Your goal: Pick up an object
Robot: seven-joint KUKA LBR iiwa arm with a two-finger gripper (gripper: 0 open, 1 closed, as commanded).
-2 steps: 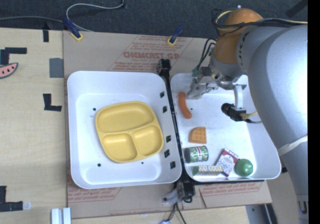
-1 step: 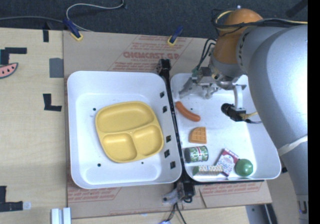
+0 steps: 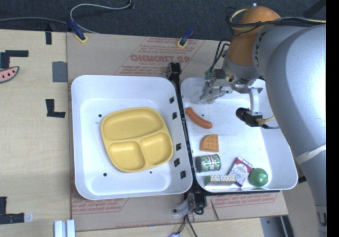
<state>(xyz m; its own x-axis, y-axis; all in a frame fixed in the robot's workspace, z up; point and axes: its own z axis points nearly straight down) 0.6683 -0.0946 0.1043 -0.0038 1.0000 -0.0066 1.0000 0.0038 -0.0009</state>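
My gripper hangs over the back left part of the right bin, its metal fingers pointing down and left. A toy hot dog lies just in front of it, apart from the fingers. Further forward lie a waffle piece, a green can on its side, a small red and white packet, a flat cracker pack and a green ball. I see nothing between the fingers.
The left bin holds a yellow divided plate. A black divider strip runs between the bins. The grey arm covers the right bin's right side. Cables lie behind the bench.
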